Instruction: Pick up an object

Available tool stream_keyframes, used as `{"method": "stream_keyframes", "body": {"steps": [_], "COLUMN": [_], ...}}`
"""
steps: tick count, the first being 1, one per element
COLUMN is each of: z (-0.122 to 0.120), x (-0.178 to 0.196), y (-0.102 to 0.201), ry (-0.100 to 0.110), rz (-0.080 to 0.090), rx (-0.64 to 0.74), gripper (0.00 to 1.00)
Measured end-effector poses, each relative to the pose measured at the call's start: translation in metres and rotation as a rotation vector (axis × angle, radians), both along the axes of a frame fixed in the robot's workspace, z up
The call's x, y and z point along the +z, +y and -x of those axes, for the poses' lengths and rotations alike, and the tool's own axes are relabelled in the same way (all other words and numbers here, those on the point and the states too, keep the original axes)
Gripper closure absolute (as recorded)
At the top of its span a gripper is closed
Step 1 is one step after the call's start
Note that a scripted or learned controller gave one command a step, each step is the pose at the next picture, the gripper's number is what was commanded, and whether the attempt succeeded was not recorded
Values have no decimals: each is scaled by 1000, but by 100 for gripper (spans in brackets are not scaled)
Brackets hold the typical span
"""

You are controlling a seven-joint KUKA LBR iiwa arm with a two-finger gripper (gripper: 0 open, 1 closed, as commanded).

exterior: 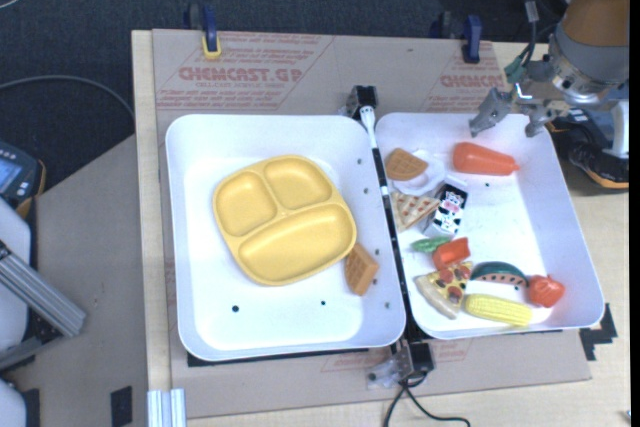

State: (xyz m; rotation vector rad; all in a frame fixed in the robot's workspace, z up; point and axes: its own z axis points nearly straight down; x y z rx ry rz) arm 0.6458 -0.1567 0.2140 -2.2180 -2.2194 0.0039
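Camera view, looking down at a slant. Two white bins side by side on the bench: left bin [190, 245], right bin [575, 235].

My gripper [511, 118] hangs at the 12 o'clock edge of the right bin, arm coming in from 2 o'clock. Fingers spread apart, nothing between them. One fingertip [485, 123] points toward 8 o'clock, the other sits nearer the bin's far rim.

Orange carrot-like piece [485, 159] lies just at 6 o'clock of the gripper, apart from both fingers, long axis running 9 to 3.

Right bin, rest of the contents: brown round piece [406, 164] at 9 o'clock of the carrot; waffle wedge [413, 209] below it; black-and-white block [451, 210] just beside the wedge. Toward 6 o'clock a cluster: green pepper [433, 242], pizza slice [445, 290], corn cob [497, 310], watermelon slice [497, 272], red tomato [546, 291].

Left bin: yellow divided plate [285, 218] at centre, tilted in plan. Small brown cracker [361, 271] touches its 4 o'clock edge.
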Motion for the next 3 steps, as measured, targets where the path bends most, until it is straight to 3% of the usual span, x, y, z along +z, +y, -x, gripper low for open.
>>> {"method": "stream_keyframes", "body": {"steps": [1,2,3], "z": [-1,-1,-2], "x": [9,9,18], "y": [0,0,0], "ry": [-1,0,-1], "rz": [1,1,3], "rx": [2,2,3], "gripper": [100,0,100]}}
